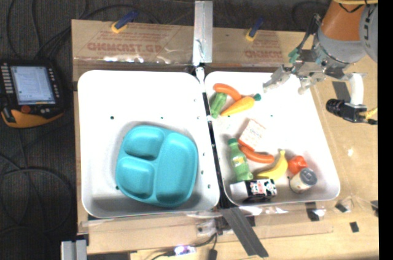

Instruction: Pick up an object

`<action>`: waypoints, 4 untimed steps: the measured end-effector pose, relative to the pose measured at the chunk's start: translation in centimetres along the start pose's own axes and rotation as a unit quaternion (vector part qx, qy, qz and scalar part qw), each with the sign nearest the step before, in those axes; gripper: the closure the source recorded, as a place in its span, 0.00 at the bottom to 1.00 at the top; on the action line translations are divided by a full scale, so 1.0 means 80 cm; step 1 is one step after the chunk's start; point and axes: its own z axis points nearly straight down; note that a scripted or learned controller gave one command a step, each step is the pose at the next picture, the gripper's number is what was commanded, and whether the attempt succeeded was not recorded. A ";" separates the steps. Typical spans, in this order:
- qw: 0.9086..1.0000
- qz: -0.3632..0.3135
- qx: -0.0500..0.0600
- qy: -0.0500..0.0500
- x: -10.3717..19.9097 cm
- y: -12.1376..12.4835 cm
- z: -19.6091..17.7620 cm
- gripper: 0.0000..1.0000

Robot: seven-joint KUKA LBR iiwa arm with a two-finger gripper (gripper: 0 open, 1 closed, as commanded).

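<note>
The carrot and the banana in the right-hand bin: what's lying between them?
In the camera view, a small white card and a red-orange curved toy lie between the carrot and the banana.

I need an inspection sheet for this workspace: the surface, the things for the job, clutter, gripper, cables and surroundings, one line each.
Surface: bench with left bin and right bin side by side.
Job's things: in the right bin, carrot, green bottle, banana, white card, black and white box and other small toys.
Clutter: teal divided tray in the left bin.
Gripper: gripper above the right bin's far right corner, nothing between its fingers.
Cables: black cables on the floor at left.
Surroundings: handheld controller left of the bench; cardboard sheet clamped behind the bins.
</note>
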 end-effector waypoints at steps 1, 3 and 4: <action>0.999 0.039 0.001 0.000 0.105 -0.003 0.056 0.00; 0.999 -0.033 -0.001 -0.002 0.078 0.033 0.166 0.00; 0.999 -0.033 -0.002 -0.001 0.080 0.034 0.154 1.00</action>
